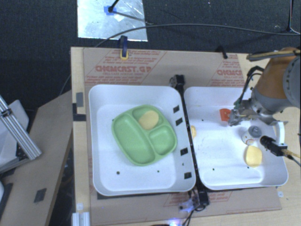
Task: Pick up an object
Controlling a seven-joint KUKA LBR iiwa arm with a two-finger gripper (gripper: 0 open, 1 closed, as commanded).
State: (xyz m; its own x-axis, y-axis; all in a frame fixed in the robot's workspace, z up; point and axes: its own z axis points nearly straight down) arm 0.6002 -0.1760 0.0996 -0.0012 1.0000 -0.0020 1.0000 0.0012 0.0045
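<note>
Reaching in from the right, the grey arm [277, 86] holds its jaws [237, 117] low over the right bin [207, 173], just beside a small red piece [225, 114]. I cannot tell if the jaws are spread or pressed together. A yellow lump [253, 156] lies nearer the front. In the left bin [101, 173], a green divided plate [136, 142] carries another yellow piece [149, 120].

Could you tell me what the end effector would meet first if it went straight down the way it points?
Probably the white floor of the right bin, beside the small orange-red object. The end effector seems to point down just right of it, though depth is unclear.
</note>
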